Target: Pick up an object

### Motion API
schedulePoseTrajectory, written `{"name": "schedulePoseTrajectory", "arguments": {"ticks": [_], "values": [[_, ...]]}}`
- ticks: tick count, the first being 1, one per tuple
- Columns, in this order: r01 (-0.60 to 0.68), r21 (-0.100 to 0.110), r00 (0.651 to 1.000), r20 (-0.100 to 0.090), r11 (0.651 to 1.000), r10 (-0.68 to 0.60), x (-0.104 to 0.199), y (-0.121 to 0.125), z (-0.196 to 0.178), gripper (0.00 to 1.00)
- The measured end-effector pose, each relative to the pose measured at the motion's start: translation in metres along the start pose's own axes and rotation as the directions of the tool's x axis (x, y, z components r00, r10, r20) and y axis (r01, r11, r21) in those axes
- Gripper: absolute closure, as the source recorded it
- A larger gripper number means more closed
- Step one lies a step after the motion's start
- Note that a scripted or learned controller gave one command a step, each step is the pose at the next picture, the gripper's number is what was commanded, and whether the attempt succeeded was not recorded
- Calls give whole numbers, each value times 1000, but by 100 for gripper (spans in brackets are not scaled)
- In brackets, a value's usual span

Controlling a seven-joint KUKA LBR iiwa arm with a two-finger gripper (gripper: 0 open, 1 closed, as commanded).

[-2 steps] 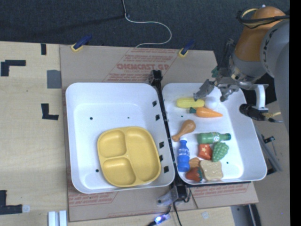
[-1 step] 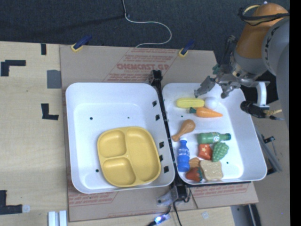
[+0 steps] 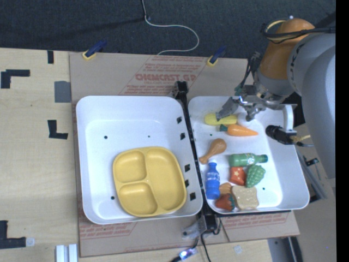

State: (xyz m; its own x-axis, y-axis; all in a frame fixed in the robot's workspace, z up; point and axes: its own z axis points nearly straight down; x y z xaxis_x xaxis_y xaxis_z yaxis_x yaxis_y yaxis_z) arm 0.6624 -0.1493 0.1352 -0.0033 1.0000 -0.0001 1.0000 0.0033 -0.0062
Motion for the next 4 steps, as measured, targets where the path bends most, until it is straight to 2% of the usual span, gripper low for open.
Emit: {"name": "schedulePoseTrajectory", "arguments": {"ticks": [1, 2, 3, 4], "values": [[1, 1, 1000, 0, 1000, -1, 2, -1, 54, 0], [1, 8, 1000, 0, 1000, -1, 1, -2, 42, 100], [-1, -9, 1000, 0, 1000, 1, -5, 4, -8, 100], [-1, -10, 1000, 0, 1000, 1, -1, 9, -52, 100]]}}
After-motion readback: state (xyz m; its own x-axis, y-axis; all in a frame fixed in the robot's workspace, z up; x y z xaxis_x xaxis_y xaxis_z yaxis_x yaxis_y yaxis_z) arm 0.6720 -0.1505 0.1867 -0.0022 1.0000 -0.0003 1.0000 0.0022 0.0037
